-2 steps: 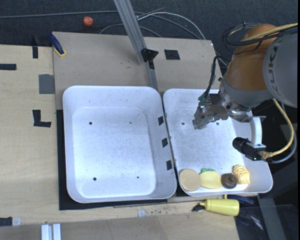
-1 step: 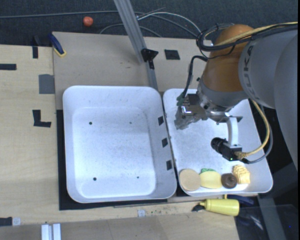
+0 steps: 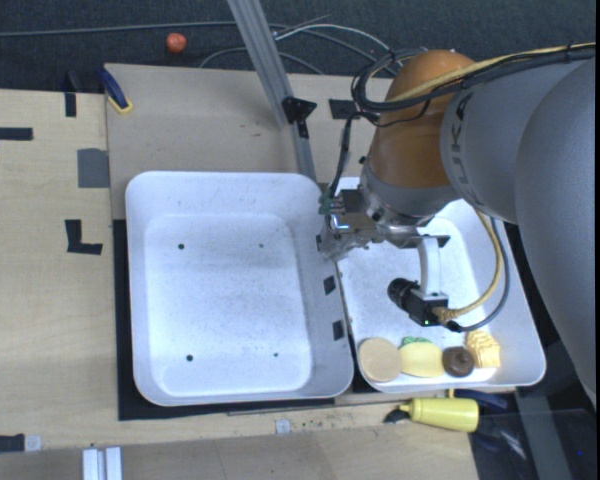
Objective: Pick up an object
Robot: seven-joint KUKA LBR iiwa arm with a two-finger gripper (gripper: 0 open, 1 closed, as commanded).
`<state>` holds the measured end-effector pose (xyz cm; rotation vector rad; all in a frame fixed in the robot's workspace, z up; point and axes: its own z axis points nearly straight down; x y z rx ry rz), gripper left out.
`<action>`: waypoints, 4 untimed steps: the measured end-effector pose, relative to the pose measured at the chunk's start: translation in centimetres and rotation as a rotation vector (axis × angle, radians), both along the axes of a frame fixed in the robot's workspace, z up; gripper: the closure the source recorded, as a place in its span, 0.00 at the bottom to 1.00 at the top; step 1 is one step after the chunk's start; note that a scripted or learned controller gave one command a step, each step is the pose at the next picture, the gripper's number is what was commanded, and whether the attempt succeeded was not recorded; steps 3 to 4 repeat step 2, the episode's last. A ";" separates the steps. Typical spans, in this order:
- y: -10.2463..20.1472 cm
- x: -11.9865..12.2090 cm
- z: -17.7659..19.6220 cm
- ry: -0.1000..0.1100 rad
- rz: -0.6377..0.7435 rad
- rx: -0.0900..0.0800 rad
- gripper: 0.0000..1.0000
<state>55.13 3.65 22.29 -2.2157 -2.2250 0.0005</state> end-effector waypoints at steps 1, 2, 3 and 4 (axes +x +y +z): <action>5.5 0.5 1.2 -0.001 0.001 0.000 1.00; 5.3 0.5 1.2 0.000 -0.003 -0.001 0.00; 5.3 0.5 1.2 0.000 -0.003 -0.001 0.00; 5.3 0.5 1.2 0.000 -0.003 -0.001 0.00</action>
